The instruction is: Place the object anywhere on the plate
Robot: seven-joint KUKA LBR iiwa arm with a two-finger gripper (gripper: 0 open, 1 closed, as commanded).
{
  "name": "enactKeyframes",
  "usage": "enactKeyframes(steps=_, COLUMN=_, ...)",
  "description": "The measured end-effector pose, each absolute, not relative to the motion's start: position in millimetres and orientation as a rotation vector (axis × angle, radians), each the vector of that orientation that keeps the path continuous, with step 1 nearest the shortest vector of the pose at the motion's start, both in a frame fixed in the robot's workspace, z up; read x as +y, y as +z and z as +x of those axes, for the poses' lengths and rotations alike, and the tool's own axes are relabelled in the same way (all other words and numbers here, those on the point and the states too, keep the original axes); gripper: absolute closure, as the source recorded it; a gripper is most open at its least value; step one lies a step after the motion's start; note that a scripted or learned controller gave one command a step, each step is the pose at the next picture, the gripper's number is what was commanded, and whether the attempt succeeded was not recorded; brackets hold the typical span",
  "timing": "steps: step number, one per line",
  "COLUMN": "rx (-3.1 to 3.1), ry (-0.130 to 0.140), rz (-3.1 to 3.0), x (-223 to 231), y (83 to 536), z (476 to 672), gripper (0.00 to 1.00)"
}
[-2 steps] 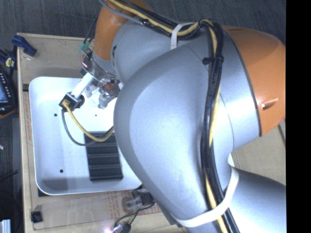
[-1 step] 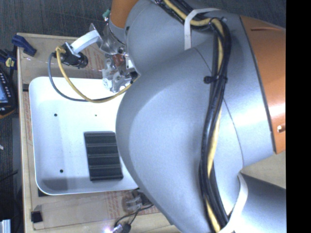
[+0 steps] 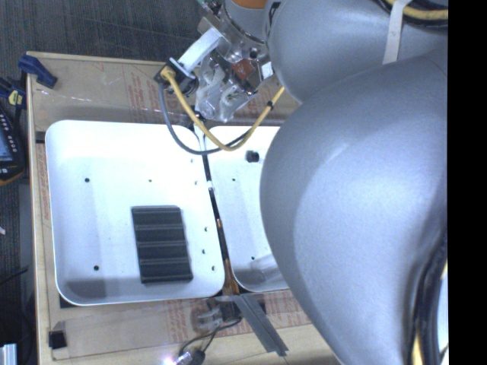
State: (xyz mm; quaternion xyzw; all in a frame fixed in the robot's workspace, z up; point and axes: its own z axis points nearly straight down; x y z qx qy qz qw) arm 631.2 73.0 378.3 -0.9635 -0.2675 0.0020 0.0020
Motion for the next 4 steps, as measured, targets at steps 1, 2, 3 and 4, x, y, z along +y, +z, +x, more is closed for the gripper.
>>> enactKeyframes(steps=1, rx=-0.695, ry=0.014, rz=-3.061, x=99.2, y=276.4, z=565.0, gripper=1.00)
enactKeyframes(steps=2, rx=-0.937, ry=0.015, rz=-2.995, x=149.5, y=169.6, z=474.0, gripper=1.00)
enactKeyframes(steps=3, rx=-0.493, ry=0.001, rz=-3.103, x=126.2, y=242.4, z=492.2, gripper=1.00)
enactKeyframes(steps=4, rx=-0.471, ry=0.008, rz=-3.103, x=56.8, y=255.9, z=540.2, gripper=1.00)
